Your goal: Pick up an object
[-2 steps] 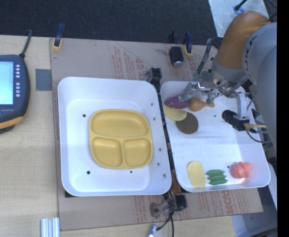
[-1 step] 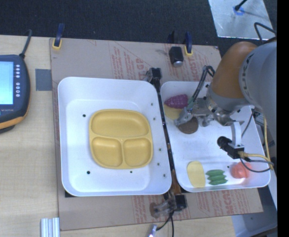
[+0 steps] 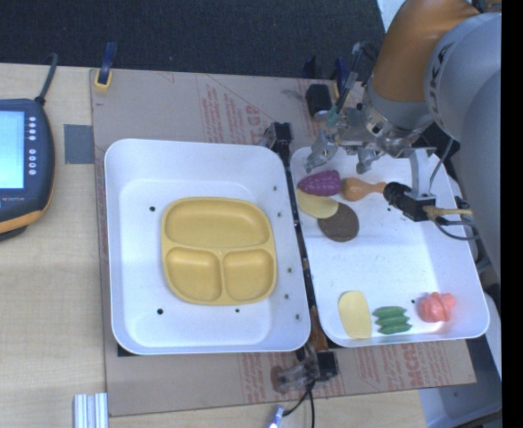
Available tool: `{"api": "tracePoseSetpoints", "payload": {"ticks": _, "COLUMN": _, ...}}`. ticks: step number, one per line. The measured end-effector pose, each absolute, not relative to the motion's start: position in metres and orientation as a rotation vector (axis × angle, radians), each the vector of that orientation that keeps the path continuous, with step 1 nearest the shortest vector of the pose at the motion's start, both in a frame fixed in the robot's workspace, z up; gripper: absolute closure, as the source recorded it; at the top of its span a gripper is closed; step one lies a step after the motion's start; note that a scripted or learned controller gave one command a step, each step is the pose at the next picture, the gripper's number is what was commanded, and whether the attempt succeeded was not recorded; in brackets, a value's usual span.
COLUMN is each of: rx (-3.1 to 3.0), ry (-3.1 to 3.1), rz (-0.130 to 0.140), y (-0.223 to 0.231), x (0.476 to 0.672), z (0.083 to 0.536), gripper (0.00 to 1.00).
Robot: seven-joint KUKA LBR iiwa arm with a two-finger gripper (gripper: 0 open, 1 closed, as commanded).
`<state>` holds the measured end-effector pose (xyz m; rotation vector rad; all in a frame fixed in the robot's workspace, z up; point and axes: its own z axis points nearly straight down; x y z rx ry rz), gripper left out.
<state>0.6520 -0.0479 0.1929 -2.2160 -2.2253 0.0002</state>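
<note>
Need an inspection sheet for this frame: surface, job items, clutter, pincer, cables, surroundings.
Surface: two white bins, left bin and right bin, on cardboard.
Job's things: right bin holds purple piece, brown disc, yellow piece, green piece, pink piece.
Clutter: yellow divided tray in left bin.
Grippers: pincer open above purple piece, holding nothing.
Cables: black lead over right bin.
Surroundings: teach pendant at left.

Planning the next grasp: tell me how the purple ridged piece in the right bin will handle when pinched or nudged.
The purple ridged piece looks like moulded toy food, so probably stiff and light. Its rounded, tapering shape may roll or slip out of a pinch. It lies against the pale yellow piece, so a nudge would likely shift that too.
</note>
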Motion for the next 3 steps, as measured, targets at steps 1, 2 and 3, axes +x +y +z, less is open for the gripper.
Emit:
{"api": "tracePoseSetpoints", "payload": {"ticks": 1, "rx": -2.216, "ry": -2.225, "rz": 0.001, "y": -0.034, "x": 0.656, "z": 0.192, "gripper": 0.00}}
{"api": "tracePoseSetpoints", "payload": {"ticks": 2, "rx": -2.220, "ry": -2.223, "rz": 0.001, "y": -0.079, "x": 0.656, "z": 0.192, "gripper": 0.00}}
{"api": "tracePoseSetpoints", "payload": {"ticks": 3, "rx": -2.219, "ry": -2.224, "rz": 0.000, "y": -0.081, "x": 0.650, "z": 0.208, "gripper": 0.00}}
